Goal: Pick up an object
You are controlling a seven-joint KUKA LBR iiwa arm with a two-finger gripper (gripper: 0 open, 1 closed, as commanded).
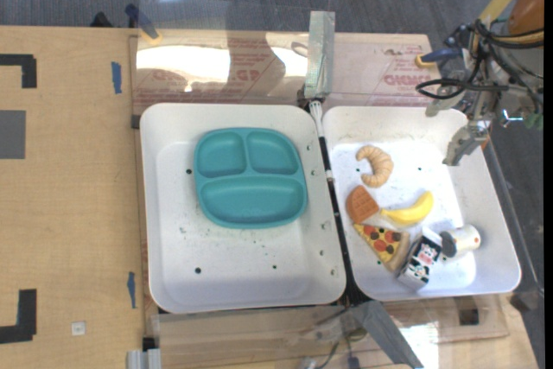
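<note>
Five small toy foods lie bunched in the right shallow white bin (497, 229), the curved yellow plastic banana (409, 209) at the middle, within reach of the metal end effector (465, 141) poised over the far corner, grip state untellable.

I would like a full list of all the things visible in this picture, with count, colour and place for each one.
bins: 2, white, side by side on the bench
divided plate: 1, teal, three compartments, in the left bin
croissant: 1, tan, upper part of the right bin
bread piece: 1, orange-brown, middle of the right bin, beside the banana
banana: 1, yellow, middle of the right bin
pizza slice: 1, yellow with red and dark spots, below the banana
small carton: 1, black and white, lower part of the right bin
small cylinder: 1, white, right of the carton
gripper: 1, grey, over the right bin's upper right corner
</note>
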